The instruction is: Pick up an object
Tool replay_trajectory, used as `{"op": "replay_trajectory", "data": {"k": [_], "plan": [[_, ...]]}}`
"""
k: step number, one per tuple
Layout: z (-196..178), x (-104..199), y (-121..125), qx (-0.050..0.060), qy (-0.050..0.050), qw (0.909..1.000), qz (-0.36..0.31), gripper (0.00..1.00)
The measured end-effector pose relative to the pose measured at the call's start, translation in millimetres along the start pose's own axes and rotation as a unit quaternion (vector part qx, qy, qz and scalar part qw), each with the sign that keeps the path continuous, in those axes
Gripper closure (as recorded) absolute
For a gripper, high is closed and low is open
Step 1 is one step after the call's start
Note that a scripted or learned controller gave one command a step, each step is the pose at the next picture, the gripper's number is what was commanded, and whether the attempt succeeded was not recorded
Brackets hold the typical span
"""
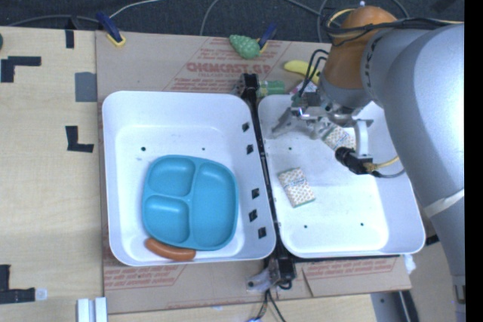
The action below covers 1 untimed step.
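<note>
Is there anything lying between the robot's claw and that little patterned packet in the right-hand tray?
Nothing visible blocks it. The gripper hangs over the far end of the right bin, and the patterned packet lies flat on the bin floor nearer the camera, with bare white floor between them. A similar patterned piece sits right by the gripper.

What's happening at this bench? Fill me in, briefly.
The robot arm reaches in over the right bin, its claw low near the far end by a small patterned packet. A second patterned packet lies loose mid-bin. The left bin holds a blue divided plate and a toy sausage. No pick-up is evident yet.
</note>
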State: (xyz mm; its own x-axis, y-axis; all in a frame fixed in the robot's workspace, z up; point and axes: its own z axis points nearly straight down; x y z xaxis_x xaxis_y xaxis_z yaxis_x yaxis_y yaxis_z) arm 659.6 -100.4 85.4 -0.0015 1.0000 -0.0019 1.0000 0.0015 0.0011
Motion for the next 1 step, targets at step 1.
{"op": "replay_trajectory", "data": {"k": [1], "plan": [[0.4,0.4,9.1,0.0,0.001,1.0,0.0,0.0]]}}
